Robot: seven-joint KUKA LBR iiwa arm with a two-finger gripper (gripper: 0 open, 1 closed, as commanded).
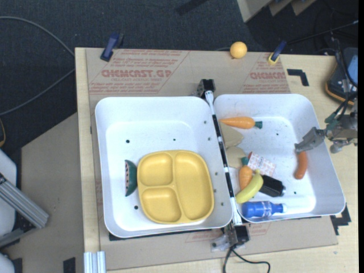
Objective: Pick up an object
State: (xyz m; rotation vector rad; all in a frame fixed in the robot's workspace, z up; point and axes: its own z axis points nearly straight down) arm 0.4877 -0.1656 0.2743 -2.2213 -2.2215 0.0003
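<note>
Sausage (301, 165) lies just below the fingers (310, 140).

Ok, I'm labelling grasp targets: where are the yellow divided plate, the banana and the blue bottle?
yellow divided plate (173, 185): camera view, centre ridge.
banana (250, 188): camera view, mid-body.
blue bottle (259, 210): camera view, blue body.

Divided plate (174, 186) in left bin (111, 118); carrot (238, 121), banana (250, 188), bottle (260, 210) in right bin (318, 124).

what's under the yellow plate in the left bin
A watermelon slice pokes out from under the yellow plate's left edge; the rest of it is covered. Elsewhere around the plate, bare bin floor shows. Anything else beneath the plate is hidden.
</note>
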